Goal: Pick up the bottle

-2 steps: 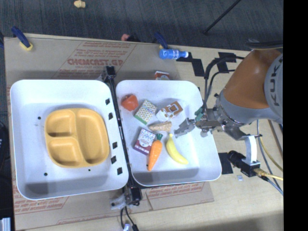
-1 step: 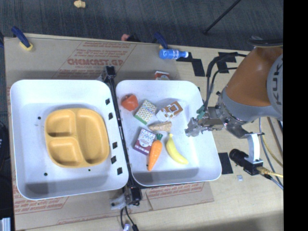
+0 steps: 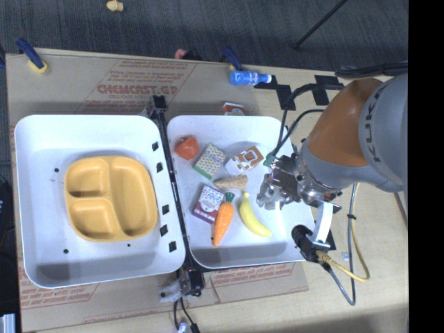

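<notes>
Nearest the camera, at the lower edge of the right bin [image 3: 208,259]: a carrot [image 3: 222,220], lying on a slant with its green top upward, and a banana [image 3: 252,217] just beside it to the right. Left of the carrot, touching it, a small purple-and-white packet [image 3: 209,202].

Middle of the same bin: a pale oblong item [image 3: 231,182] above the carrot; a green-and-white box [image 3: 209,161] tilted; an orange-and-white carton [image 3: 245,159] near it to the right; a red tomato-like item [image 3: 186,148] by the bin's left wall.

Right side of that bin: the gripper [image 3: 272,191], on the grey arm [image 3: 361,144] with its orange band, sits low over the bin's right edge, just beside the banana. Its jaws cannot be made out, so their opening cannot be told; nothing is seen between them.

Left bin [image 3: 35,137]: one yellow divided tray [image 3: 111,198], three compartments, lying flat near the centre.

Farthest, on the bench beyond the right bin: the bottle [image 3: 248,78], blue, lying on its side outside both bins, well apart from the gripper. A small red-and-white item [image 3: 234,107] rests just outside the bin's far rim.
</notes>
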